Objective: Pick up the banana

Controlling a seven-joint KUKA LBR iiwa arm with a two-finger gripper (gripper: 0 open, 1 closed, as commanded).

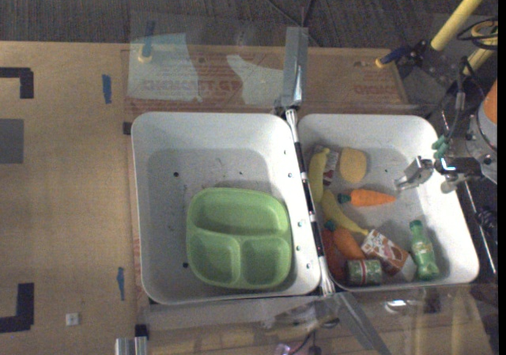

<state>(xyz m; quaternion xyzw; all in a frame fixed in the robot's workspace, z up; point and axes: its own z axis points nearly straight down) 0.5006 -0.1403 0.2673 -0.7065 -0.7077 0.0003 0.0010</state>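
Two white bins side by side on the worktop [63, 211]. In the left bin [158, 148], a green divided plate [237, 239] toward 5 o'clock. In the right bin [395, 132], bananas along the left wall: one [317, 174] upright near 10 o'clock, another [341, 215] slanting below it toward centre. Beside them a pale potato [353, 164], a carrot [370, 198] at centre, a second carrot [345, 241], a small carton [385, 248], a can [364, 271] at 6 o'clock, a green bottle [423, 250] at 5 o'clock. Hand [413, 174] at 3 o'clock over the right bin, just right of the centre carrot, holding nothing; fingers apart or together: cannot tell.
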